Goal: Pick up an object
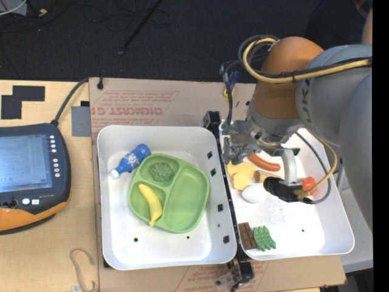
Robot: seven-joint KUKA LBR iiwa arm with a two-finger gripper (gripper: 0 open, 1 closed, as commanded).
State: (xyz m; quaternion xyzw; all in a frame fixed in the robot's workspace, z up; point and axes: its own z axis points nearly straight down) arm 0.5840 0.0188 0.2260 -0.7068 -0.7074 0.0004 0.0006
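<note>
Grey arm in from 3 o'clock, orange band uppermost, bent down over the 11 o'clock part of the right bin. Left bin touching it at 9 o'clock. Pendant well apart on the bench, at 9 o'clock of the left bin. Green divided plate flat in the middle of the left bin. Claw low in the right bin, close against the wall shared with the left bin; open or closed, cannot tell, hidden under the arm. Banana in the plate's 8 o'clock compartment, lying from 11 to 5 o'clock. Blue-and-white bottle on its side at 10 o'clock of the plate, just beside its rim. Sausage just beside the claw at 4 o'clock. Yellow piece near the claw at 6 o'clock, close to the sausage's near end; touching or not, cannot tell. Egg at 5 o'clock of the claw, past the yellow piece and touching its lower edge. Green toy at the right bin's 7 o'clock corner, well apart from the claw, brown block touching it at 9 o'clock. Peas in the plate's 11 o'clock compartment.
</note>
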